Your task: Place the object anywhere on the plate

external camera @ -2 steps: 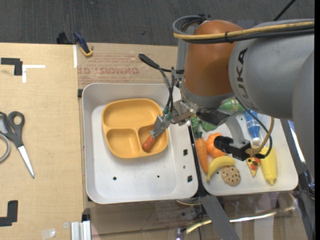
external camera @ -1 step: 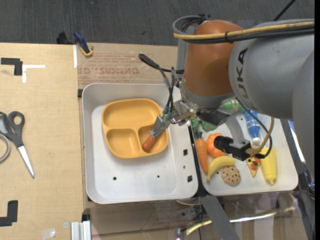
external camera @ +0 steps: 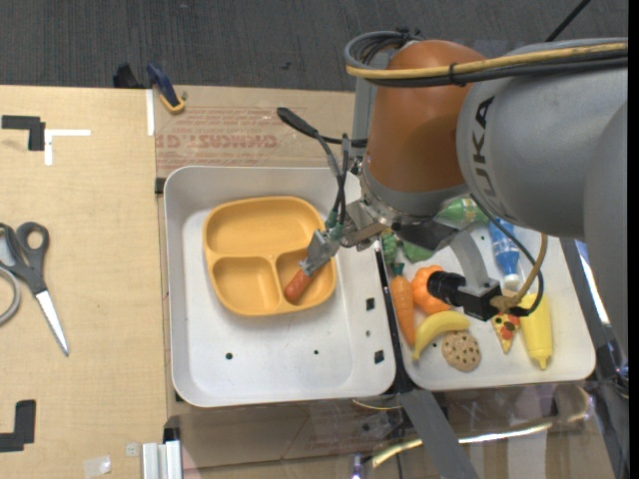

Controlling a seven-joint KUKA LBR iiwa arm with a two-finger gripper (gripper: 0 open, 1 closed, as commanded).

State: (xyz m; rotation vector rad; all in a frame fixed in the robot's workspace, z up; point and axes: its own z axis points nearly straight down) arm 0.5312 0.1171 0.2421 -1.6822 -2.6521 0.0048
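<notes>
- Sausage point(external camera: 297, 285), reddish-brown and short, lies tilted in the lower right compartment of the yellow plate point(external camera: 240, 230), its lower end near the plate's rim
- Gripper point(external camera: 321, 251) hangs just above the sausage's upper end, its fingers appearing to close on that end, though the view is too tight to be fully sure of contact
- Plate sits in the left bin point(external camera: 200, 362); the right bin point(external camera: 569, 367) carries a carrot point(external camera: 401, 307), a banana point(external camera: 435, 329), a cookie point(external camera: 460, 350) and a yellow bottle point(external camera: 539, 332)
- Risk: if the fingers part while the piece is still tilted, it may roll toward the rim and tip off onto the bin floor
- Risk: a lift with the fingers not fully released could drag the sausage back out, or nudge the light plate sideways
- Scissors point(external camera: 35, 282) on the bench lie well apart
</notes>
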